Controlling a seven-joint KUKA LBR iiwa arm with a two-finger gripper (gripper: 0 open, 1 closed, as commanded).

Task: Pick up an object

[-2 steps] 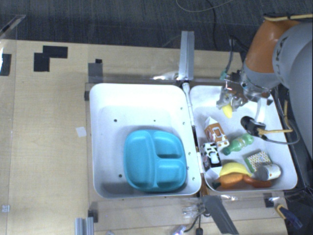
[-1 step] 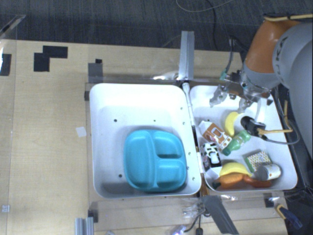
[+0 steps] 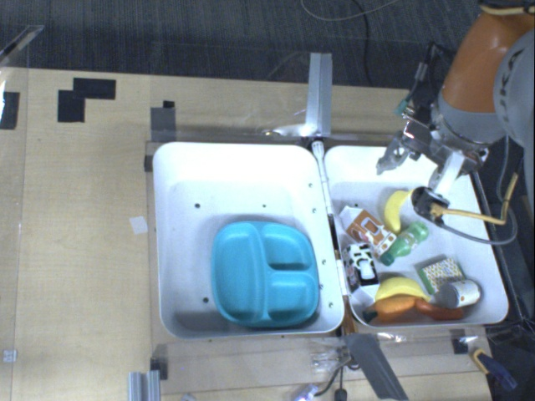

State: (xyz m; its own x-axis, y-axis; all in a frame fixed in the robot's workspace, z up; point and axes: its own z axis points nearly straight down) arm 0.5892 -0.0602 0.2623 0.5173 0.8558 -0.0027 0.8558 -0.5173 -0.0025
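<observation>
The tool hangs over the upper part of the right bin, at the right of the frame, below the arm's orange band. Its two fingers stand apart, one slim grey finger pointing to the lower left and a paler one to the lower right, with nothing between them, so it is open and carries nothing.

Just under the paler finger lies a black-ended piece with a yellow cable running toward the right edge; whether it belongs to the arm is hard to say from this angle.

Below the tool, in the same bin, the objects lie crowded together: a yellow banana-like piece, a green bottle beside it, an orange-and-white packet, a black-and-white item, a patterned card, a grey cylinder, and yellow and orange fruit shapes at the lower rim.

The left bin holds a blue divided tray. Both bins sit on the pale wooden counter.
</observation>
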